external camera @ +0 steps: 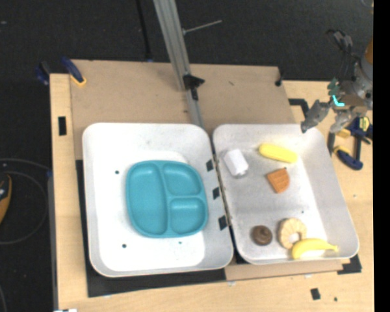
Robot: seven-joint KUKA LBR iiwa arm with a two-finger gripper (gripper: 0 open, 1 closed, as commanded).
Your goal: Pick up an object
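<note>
- Two white bins sit side by side on the bench in the camera view; I take the right bin point(325, 174) as my landmark for everything else.
- Against that bin's left wall lies the left bin point(97, 174), and a blue divided plate point(166, 197) with three compartments rests near its middle.
- Inside the right bin, toward its far left corner, a small white cylinder point(235, 162) lies on its side.
- Just right of that cylinder, near the bin's far wall, a yellow lemon-shaped piece point(277, 153) lies flat.
- Toward the bin's middle, below the yellow piece and apart from it, sits an orange wedge point(279, 180).
- Near the bin's front wall a dark brown round piece point(262, 234) sits just beside a tan ring-shaped piece point(290, 231).
- A yellow banana point(314, 247) lies at the bin's front right corner, touching the tan ring's lower edge.
- My gripper point(322, 114) hangs over the bin's far right corner, at its rim and outside the group of objects, well apart from all of them.
- My fingers point(311, 117) are spread apart with nothing between them, so my hand is released.
- Beyond the bin's far left corner a grey metal post point(175, 44) slants up from the bench.
</note>
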